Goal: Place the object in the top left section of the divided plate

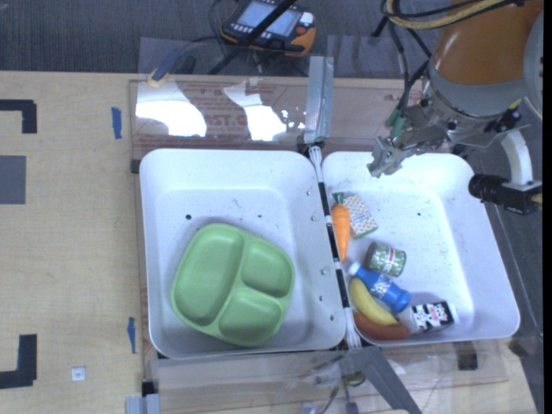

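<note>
Position: my fingers [382, 164] hang at the far rim of the right bin [483, 257], near its far left corner. Nothing is between them. How wide they stand I cannot tell from this slant.

Task target: the divided plate [231, 285], green, lies flat in the left bin [172, 188], well apart from my fingers, toward the near left of them. It has three sections: one long section on the side farthest from my fingers and two smaller sections on the nearer side. All three sections are bare.

Loose items: all lie in the right bin, nearer the camera than my fingers, along the wall shared with the left bin.
- Carrot [341, 228]: closest to my fingers, lying lengthwise against the shared wall.
- Patterned packet [361, 216]: touching the carrot on the side away from the wall.
- Green can [385, 260]: on its side, beyond the packet.
- Blue bottle [385, 291]: just beyond the can, lying tilted.
- Banana [369, 304]: touching the blue bottle on its near side.
- Reddish-brown item [384, 329]: under the banana's edge, at the near rim; its kind I cannot tell.
- Black-and-white carton [429, 315]: just beside the blue bottle, farthest from the shared wall.

Both bins sit side by side on the worktop [69, 257].
</note>
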